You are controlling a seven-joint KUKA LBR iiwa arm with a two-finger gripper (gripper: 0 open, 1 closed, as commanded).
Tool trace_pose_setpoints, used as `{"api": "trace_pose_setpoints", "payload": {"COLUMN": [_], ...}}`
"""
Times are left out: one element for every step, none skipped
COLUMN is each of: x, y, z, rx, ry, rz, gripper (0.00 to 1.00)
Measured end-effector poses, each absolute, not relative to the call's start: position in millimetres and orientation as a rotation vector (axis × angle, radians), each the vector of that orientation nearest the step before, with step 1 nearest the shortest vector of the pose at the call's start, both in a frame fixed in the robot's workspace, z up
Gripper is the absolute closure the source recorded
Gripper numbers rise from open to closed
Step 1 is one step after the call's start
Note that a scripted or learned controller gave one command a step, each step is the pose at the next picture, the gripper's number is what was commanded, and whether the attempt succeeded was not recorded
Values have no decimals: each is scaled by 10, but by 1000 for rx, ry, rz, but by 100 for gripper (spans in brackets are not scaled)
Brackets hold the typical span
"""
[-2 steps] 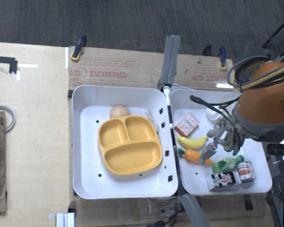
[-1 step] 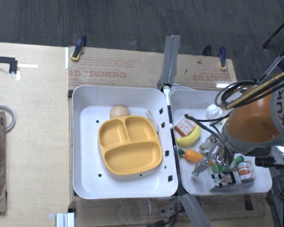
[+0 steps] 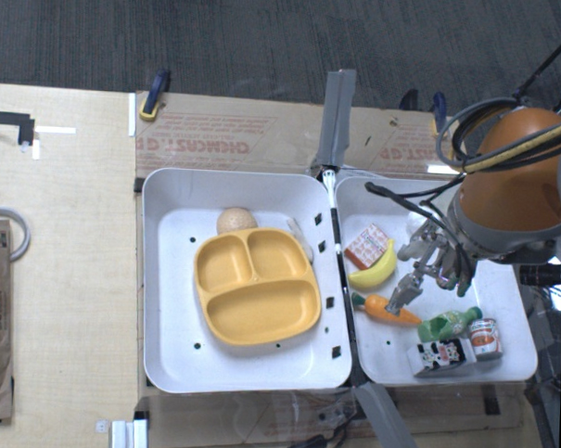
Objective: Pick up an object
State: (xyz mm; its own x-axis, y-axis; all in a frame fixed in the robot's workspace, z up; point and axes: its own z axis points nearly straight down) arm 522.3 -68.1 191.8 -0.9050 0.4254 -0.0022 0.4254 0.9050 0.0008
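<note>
Camera view from above: grey arm with an orange band reaches in from three o'clock over the right bin. Its gripper hangs low, just above the carrot; whether the pincer is open or closed cannot be told. Red printing on the cardboard behind the bins is upside down and not readable. In the right bin, a banana lies at ten o'clock beside a red-and-white packet, the carrot just below it. At five o'clock sit a green bottle, a small red can and a black-and-white box. The left bin holds a yellow divided tray with a tan ball at its twelve o'clock edge.
</note>
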Motion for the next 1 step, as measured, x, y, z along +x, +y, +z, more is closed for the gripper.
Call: {"api": "trace_pose_setpoints", "payload": {"x": [4880], "y": [-977], "z": [914], "rx": [340], "ry": [3122], "rz": [0], "gripper": [0]}}
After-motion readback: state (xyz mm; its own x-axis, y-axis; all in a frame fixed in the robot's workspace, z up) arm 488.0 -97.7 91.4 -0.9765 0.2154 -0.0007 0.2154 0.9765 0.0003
